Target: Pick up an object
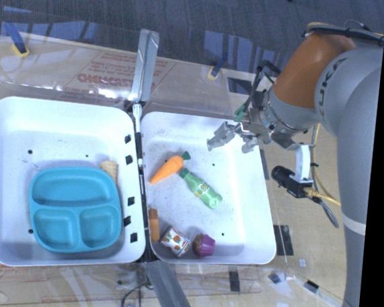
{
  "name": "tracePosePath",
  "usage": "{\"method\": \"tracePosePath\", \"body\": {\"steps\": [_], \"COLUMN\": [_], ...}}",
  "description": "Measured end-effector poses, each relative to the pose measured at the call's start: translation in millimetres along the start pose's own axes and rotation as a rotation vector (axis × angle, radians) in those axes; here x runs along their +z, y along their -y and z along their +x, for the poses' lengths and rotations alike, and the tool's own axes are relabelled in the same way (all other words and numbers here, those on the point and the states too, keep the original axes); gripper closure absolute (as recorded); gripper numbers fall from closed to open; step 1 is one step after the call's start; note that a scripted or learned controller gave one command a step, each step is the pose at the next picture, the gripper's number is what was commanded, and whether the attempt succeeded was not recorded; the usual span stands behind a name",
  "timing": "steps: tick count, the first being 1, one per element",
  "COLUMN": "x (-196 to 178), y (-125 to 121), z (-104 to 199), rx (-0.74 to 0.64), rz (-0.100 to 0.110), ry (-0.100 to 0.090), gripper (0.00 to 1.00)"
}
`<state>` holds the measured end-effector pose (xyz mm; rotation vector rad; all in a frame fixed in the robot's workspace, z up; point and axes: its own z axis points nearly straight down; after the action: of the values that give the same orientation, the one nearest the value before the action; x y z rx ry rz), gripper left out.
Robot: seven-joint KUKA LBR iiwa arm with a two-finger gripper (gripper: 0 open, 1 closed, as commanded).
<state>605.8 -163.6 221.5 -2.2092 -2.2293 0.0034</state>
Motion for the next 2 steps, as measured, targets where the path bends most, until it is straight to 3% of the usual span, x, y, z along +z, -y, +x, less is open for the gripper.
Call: {"method": "tracePosePath", "body": {"steps": [1,2], "x": [129.6,130.5], "y": [-9.6,59.4], "z": [1.5,19.8], "rx": [0.023,0.006], "rz": [-0.002,0.000], "ry": [0.001,0.000], "gripper": [0.00,0.00]}}
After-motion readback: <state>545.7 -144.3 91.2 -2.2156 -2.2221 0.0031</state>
